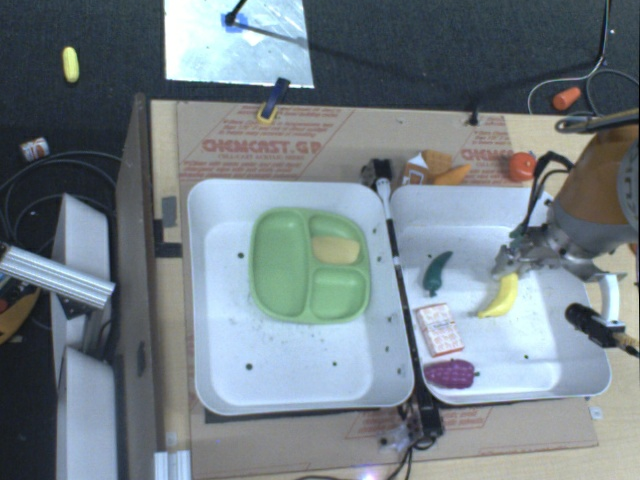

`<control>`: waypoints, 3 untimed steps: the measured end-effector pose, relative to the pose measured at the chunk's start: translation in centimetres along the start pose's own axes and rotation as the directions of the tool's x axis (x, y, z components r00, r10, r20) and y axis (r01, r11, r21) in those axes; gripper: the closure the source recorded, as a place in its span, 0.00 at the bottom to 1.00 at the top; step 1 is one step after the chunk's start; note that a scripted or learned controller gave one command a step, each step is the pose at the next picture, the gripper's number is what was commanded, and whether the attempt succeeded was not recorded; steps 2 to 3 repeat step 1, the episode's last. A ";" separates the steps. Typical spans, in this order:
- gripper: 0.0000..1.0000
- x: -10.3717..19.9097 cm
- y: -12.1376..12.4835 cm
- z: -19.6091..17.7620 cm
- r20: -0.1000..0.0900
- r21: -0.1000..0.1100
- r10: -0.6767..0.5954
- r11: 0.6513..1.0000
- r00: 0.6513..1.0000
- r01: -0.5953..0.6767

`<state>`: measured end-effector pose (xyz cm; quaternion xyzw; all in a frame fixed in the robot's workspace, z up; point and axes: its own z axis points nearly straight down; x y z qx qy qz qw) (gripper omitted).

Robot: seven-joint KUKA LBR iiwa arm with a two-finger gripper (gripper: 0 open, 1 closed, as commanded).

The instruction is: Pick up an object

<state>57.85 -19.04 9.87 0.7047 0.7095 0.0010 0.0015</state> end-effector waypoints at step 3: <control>1.00 7.8 -1.2 -7.3 -0.002 -0.001 -0.003 1.000 1.000 0.003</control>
